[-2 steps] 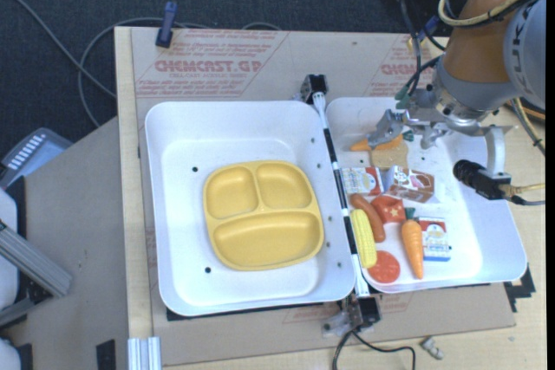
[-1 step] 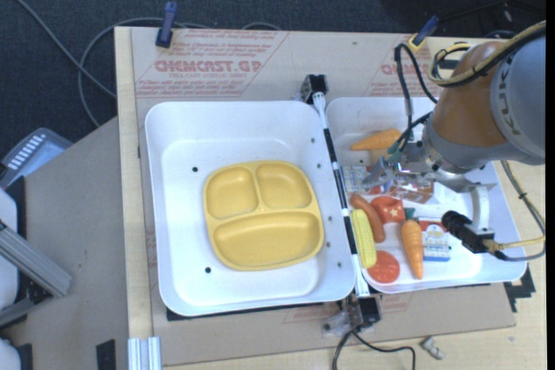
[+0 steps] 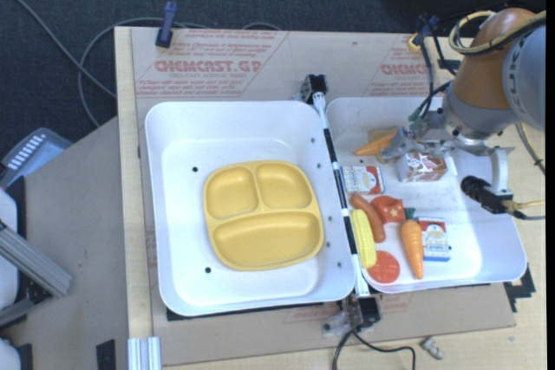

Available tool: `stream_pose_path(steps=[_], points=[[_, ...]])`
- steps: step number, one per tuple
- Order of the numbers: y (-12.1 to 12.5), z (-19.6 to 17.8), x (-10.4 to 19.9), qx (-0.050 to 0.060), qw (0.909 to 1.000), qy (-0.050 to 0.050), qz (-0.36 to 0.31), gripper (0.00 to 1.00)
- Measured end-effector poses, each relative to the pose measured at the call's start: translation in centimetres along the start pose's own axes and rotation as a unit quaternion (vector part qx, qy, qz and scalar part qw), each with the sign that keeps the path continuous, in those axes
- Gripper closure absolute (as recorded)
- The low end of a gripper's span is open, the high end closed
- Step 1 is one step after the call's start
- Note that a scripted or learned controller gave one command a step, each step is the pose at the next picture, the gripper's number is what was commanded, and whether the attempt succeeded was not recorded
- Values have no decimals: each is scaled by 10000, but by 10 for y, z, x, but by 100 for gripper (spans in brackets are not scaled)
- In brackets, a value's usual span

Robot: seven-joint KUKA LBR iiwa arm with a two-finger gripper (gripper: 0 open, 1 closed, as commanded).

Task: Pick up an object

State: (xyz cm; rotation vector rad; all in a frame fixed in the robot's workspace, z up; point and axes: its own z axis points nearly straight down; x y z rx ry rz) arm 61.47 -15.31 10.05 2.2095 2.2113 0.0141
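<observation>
The right bin [image 3: 494, 264] holds several toy foods. An orange carrot piece [image 3: 375, 143] lies at its back left. A red-and-white packet [image 3: 362, 179] sits by the divider. A red pepper [image 3: 389, 209], a sausage [image 3: 368, 217], a yellow corn cob [image 3: 362, 238], a red tomato slice [image 3: 384, 268], a carrot [image 3: 413, 249] and a small blue-and-red box [image 3: 434, 240] lie toward the front. My gripper [image 3: 414, 143] hangs low over the back of this bin, just above a red-and-white carton [image 3: 425, 167] and right of the carrot piece.
The left bin [image 3: 173, 134] carries a yellow divided plate [image 3: 262, 214] in its middle. The grey arm with its orange band [image 3: 486, 74] comes in from the right over the right bin's back corner. A blue clip [image 3: 165, 23] lies on the bench board behind the bins.
</observation>
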Motion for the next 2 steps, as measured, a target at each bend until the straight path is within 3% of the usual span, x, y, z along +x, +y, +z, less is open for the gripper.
stream_pose_path(steps=[1, 2], points=[[50, 16, 43, 123, 9999, 23, -5, 0], [49, 7, 41, 161, 9999, -4, -15, 100]])
